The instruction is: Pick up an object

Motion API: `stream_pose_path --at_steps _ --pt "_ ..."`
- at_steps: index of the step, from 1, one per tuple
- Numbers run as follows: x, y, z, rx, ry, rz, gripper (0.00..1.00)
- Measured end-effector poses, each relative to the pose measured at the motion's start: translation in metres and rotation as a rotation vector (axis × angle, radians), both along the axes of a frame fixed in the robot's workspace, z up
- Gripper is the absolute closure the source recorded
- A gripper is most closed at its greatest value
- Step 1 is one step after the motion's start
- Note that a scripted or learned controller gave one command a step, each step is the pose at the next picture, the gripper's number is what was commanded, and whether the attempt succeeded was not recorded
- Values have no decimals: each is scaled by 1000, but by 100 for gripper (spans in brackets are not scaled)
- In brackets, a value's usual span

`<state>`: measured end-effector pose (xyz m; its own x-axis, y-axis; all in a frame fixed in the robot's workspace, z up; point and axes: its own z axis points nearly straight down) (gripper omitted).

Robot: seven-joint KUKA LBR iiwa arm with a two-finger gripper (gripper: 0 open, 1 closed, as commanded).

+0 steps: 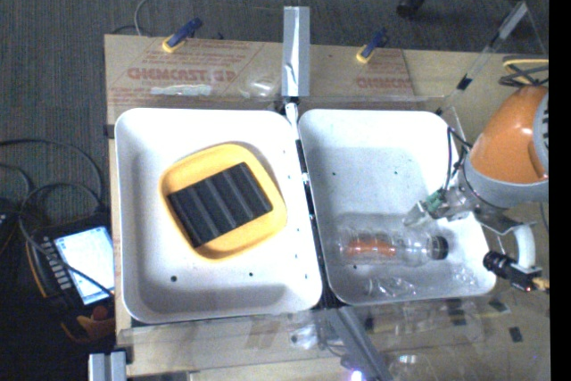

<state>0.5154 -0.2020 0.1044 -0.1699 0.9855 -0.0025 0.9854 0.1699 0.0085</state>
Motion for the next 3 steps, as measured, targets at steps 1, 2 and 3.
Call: stream_pose_path --at_steps 1,2,3 --pt "32 62 72 1 8 -21 100" --pt "16 70 69 3 11 -208 100" --pt "16 70 69 3 11 -208 0"
